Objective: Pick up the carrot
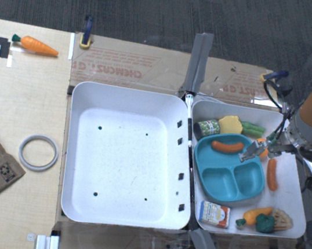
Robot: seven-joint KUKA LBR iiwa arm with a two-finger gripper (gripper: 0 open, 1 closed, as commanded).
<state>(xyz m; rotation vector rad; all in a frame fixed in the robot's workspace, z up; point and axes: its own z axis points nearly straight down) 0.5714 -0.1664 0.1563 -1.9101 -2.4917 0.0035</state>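
A slim orange-red carrot (pixel 272 173) lies lengthwise in the right bin (pixel 297 215), just right of a blue divided plate (pixel 229 182). My gripper (pixel 254 149) hangs over the plate's upper right rim, a little up and left of the carrot's top end and apart from it. A second orange carrot with a green top (pixel 36 45) rests on the wooden bench at the far upper left, outside both bins.
An orange sausage (pixel 228 145) lies on the plate. A yellow piece (pixel 230 124), a green piece (pixel 253 129) and a small can (pixel 208 127) crowd the bin's back. A juice box (pixel 215 214) and an orange-and-green toy (pixel 257 217) sit at its front. A tape ring (pixel 38 151) lies left.
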